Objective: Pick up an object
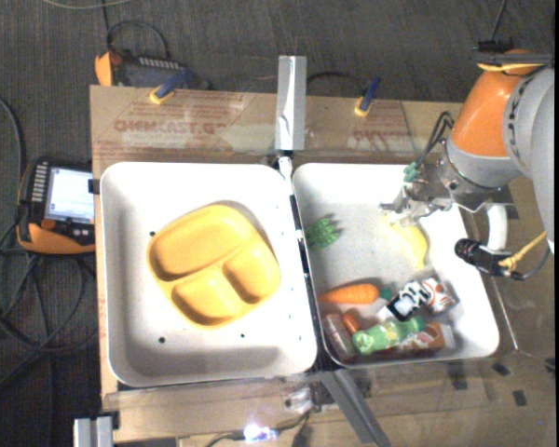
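Robot jaws (412, 203) at the right bin's (480, 338) 1 o'clock corner, over a yellow thing (415, 242) — open or closed, can't tell, carrot (348, 294) at 7 o'clock, yellow tray (213, 263) in the left bin (130, 343)

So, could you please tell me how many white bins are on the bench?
2: the left bin holds a yellow divided tray; the right bin holds a carrot and other small items.

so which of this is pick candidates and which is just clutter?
Job:
gripper, over the right bin
carrot
green toy
yellow item, under the gripper
black-and-white pack
green bottle

Lying about:
yellow tray in the left bin
handheld unit beside the bench
two clamps
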Controlling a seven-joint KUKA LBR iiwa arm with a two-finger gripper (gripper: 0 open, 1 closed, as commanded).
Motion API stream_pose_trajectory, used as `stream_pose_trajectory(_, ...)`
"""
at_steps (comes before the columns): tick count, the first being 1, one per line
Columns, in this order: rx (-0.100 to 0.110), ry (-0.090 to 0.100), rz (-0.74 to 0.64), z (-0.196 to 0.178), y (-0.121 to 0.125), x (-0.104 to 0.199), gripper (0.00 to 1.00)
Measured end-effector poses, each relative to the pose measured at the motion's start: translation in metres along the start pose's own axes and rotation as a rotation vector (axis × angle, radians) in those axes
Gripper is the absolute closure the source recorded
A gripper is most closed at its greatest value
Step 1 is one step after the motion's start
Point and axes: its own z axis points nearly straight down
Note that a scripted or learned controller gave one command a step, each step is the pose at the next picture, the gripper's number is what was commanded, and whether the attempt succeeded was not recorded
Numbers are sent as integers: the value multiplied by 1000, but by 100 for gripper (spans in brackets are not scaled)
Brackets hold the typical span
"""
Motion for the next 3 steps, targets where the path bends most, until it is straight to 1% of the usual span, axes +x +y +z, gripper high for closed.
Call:
stream_pose_trajectory(1,0,-2,1,0,0,-1,0)
stream_pose_trajectory(2,0,-1,-116,75,22,-34,0)
stream_pose_trajectory(3,3,-4,-117,66,21,-34,100)
